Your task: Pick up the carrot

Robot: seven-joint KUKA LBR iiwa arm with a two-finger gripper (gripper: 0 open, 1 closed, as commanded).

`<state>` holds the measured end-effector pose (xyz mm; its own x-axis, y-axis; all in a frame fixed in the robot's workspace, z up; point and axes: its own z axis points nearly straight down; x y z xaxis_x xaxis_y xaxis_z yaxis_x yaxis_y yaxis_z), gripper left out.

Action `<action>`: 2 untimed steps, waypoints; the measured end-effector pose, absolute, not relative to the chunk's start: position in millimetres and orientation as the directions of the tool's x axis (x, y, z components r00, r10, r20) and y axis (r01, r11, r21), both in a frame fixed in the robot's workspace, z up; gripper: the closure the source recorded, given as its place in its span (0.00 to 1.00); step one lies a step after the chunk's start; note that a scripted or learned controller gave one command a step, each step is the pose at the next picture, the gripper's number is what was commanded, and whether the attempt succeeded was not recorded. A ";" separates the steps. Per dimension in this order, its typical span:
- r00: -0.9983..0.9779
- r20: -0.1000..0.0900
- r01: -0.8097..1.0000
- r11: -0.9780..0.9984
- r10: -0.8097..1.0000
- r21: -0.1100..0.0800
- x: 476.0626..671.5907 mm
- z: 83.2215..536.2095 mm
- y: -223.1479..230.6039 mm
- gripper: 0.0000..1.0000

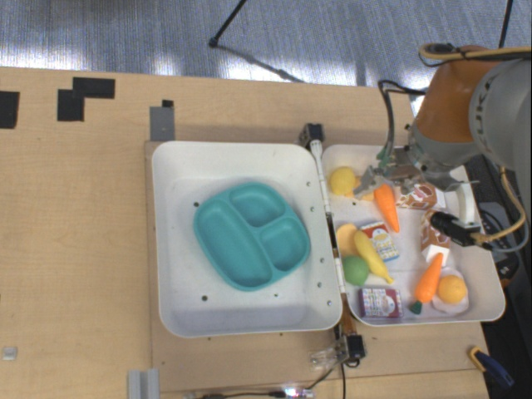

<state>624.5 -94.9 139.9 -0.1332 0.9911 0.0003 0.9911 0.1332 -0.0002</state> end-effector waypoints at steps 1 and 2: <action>-0.070 0.000 0.998 0.070 0.998 0.004 627.4 103.8 -102.8 0.00; -0.073 -0.001 0.997 0.073 0.997 0.007 628.5 114.4 -102.2 1.00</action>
